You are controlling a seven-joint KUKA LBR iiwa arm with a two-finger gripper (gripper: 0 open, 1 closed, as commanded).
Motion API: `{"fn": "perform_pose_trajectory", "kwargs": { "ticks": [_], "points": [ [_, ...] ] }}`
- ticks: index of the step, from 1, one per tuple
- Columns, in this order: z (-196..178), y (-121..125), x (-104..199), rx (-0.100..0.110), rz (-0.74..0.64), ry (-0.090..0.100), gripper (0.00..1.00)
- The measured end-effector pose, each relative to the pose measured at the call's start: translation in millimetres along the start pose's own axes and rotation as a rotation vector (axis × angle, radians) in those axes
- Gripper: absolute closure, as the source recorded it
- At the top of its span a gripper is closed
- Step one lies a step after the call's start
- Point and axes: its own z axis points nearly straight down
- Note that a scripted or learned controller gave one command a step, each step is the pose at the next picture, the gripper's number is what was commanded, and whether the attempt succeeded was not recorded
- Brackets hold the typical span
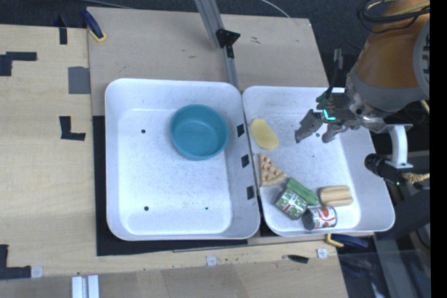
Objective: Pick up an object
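My gripper point(316, 131) hangs over the right bin point(363, 150), fingers spread apart and nothing between them. Left of it lies a yellow oval piece point(264, 133). Below that sits a pizza slice point(270, 170). Toward the bin's near edge lie a green packet point(294, 197), a tan bread roll point(334, 195) and a red and silver can point(321, 218) on its side. A blue bowl point(199, 130) stands in the left bin point(140, 178).
A grey pole point(206, 0) slants down from the top and ends between the two bins. The arm's orange band point(391, 45) and grey wrist stand over the right bin's far right corner. Cables run along the right edge.
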Motion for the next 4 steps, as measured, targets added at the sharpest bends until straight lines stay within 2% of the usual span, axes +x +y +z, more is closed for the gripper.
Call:
{"fn": "perform_pose_trajectory", "kwargs": {
  "ticks": [1, 2, 4],
  "points": [
    [-0.4, 0.3, 0.0, -0.001, 0.0, 0.0, 0.0],
    [63.7, -4.6, 2.5, 0.006, 0.001, 0.0, 0.0],
    [159.9, -0.1, 6.2, -0.005, 0.001, -0.002, 0.0]
  ]
}}
